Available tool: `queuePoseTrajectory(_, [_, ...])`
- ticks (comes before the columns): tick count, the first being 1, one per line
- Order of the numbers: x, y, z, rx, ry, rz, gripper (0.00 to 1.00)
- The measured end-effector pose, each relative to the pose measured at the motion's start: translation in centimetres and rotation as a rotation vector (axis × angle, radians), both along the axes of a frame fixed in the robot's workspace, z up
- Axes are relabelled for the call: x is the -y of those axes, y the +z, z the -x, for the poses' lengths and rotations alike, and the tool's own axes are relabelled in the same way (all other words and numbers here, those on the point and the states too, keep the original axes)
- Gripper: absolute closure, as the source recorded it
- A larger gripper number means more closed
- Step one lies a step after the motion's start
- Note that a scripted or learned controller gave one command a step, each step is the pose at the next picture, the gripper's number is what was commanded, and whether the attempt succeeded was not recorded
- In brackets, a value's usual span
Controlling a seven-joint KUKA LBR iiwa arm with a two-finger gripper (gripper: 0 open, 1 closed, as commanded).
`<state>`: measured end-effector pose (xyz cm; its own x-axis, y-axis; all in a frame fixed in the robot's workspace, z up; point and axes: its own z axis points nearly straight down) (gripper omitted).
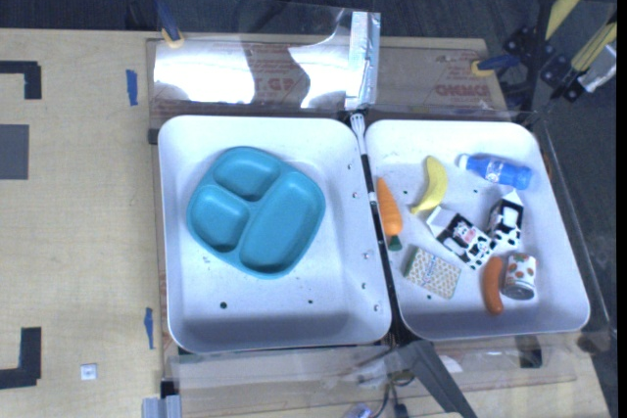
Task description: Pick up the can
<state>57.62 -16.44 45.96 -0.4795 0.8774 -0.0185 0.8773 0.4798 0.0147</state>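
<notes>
can (519, 275) | right bin (563, 310), 5 o'clock corner; sausage (492, 286) touching at can's 9 o'clock | hand: open or closed, cannot tell | advice: descend vertically, straddle can, keep clear of sausage and bin wall

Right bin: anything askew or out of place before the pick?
Mildly. The can lies tipped on its side in the right bin, touching an orange sausage-like toy. The carrot rests up against the divider wall. Nothing spilled or damaged.
</notes>
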Motion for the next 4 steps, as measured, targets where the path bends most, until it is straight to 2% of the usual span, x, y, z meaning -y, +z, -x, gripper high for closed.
queuePoseTrajectory(4, [0.0,4.7,-0.5,0.03,0.006,0.013,1.0])
